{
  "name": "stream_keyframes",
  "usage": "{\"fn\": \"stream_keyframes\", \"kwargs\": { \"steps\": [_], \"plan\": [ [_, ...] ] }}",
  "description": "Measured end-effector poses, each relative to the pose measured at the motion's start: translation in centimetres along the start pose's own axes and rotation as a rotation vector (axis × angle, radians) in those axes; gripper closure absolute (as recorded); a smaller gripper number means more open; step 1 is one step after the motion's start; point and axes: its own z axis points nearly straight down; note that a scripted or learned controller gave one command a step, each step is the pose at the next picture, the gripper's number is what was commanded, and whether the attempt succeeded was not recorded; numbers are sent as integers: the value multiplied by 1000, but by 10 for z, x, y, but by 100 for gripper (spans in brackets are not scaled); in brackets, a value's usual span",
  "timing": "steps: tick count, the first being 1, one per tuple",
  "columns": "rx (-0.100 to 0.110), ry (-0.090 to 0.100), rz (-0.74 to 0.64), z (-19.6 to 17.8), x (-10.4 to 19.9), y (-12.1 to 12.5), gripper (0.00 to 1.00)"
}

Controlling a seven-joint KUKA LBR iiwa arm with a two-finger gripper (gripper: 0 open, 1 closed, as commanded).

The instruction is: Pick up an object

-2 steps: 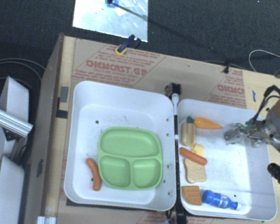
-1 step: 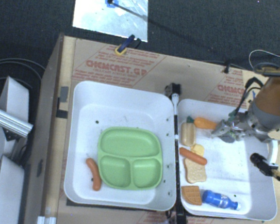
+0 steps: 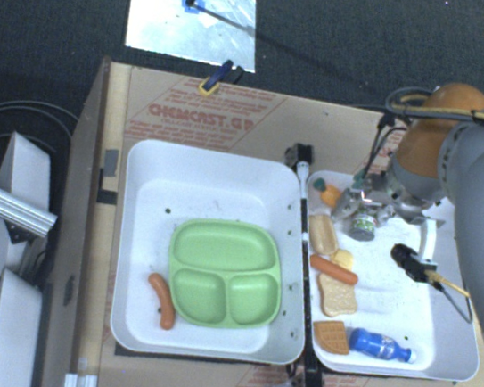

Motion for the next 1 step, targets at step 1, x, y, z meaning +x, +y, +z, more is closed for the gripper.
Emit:
{"fn": "stream_keyframes", "kwargs": {
  "steps": [1],
  "plan": [
    [-14,6,-4,-11,6,4,100]
  ]
}}
